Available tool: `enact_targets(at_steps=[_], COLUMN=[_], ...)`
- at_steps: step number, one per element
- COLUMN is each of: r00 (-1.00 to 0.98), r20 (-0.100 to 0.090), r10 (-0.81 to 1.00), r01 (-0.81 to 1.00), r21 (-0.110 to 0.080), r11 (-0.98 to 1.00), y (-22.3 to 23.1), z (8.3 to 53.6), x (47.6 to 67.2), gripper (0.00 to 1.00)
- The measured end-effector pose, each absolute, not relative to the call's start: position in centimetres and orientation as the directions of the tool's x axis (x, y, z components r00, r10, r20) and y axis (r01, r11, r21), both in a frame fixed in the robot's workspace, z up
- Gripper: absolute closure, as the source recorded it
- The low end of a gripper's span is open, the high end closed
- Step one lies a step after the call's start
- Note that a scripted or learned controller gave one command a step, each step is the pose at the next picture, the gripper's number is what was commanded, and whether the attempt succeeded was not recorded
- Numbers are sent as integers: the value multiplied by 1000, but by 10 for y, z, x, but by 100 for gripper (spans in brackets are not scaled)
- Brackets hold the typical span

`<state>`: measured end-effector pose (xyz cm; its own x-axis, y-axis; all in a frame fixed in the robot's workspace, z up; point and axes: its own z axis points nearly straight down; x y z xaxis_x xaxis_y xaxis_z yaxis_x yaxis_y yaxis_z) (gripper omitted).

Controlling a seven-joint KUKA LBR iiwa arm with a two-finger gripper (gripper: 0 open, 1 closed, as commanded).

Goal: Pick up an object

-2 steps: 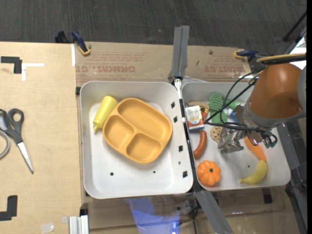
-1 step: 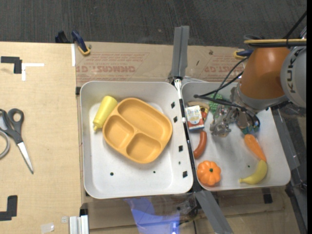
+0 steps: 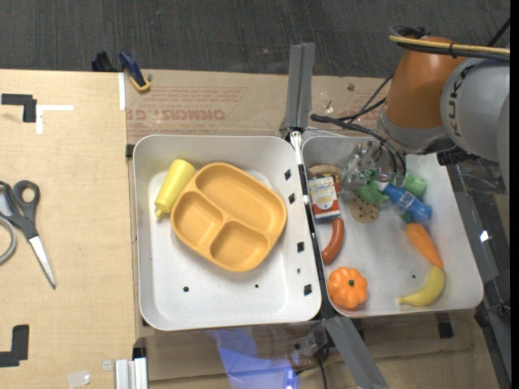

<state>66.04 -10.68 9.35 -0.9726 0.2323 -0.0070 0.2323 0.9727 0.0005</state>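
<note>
Several items crowd the right bin at the frame's right. We find the gripper low over the green object and blue bottle; its finger state we cannot tell. Risk: neighbours deflect the grasp.

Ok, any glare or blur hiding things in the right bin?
Camera view: light is even and the banana, pumpkin and carrot look sharp; the gripper is a soft, cluttered patch over the green item, so detail there is unclear; the bin floor shows no strong glare.

2 bins, 1 tray, 1 banana, 1 carrot, 1 scissors.
</note>
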Motion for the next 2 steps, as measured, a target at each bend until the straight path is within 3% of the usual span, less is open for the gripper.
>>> enact_targets(at_steps=[1,2], r00=[-961,-953], r20=[-4,-6], r10=[275,304], r01=[275,304], r21=[1,2], r11=[961,953], y=[-112,-97], z=[94,93], x=[646,654], gripper=[100,100])
